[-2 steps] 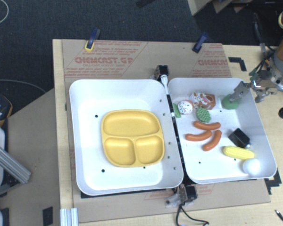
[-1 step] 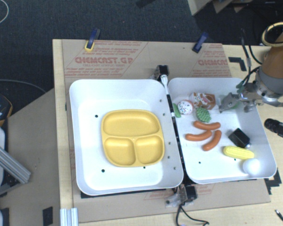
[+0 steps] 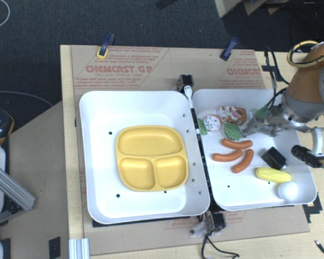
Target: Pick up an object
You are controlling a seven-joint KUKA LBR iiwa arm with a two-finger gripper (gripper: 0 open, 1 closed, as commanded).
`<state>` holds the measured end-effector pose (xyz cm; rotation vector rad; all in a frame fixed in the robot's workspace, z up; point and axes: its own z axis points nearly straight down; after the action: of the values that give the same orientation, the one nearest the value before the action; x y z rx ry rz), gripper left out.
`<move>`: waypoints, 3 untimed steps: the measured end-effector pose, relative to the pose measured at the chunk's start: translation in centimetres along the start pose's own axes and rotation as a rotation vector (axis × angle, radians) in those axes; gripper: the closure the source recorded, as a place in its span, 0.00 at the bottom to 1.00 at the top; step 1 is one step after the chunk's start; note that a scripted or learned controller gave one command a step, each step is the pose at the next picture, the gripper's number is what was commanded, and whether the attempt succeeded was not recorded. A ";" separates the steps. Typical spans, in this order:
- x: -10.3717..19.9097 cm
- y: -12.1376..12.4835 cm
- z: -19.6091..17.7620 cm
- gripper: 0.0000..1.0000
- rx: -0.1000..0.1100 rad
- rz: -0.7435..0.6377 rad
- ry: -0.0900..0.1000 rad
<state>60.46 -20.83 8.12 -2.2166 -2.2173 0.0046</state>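
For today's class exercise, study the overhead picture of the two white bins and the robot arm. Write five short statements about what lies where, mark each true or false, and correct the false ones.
1. The yellow plastic divided tray lies in the left white bin. True.
2. Three orange-red toy sausages lie in the right white bin. True.
3. The yellow toy corn cob sits inside the divided tray. False: it lies in the right bin, beside a white egg-shaped ball.
4. The grey arm's gripper is over the left bin. False: it is over the right bin's far side, near a green dotted toy.
5. The small black block lies in the right bin. True.
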 end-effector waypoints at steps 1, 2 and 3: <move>-0.1 0.2 -1.5 1.00 -0.008 0.000 -0.003; -0.2 0.0 -7.9 1.00 -0.014 0.000 -0.006; -1.0 0.3 -14.0 1.00 -0.015 0.000 -0.007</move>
<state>60.90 -21.87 22.09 -2.2271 -2.2282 -0.0045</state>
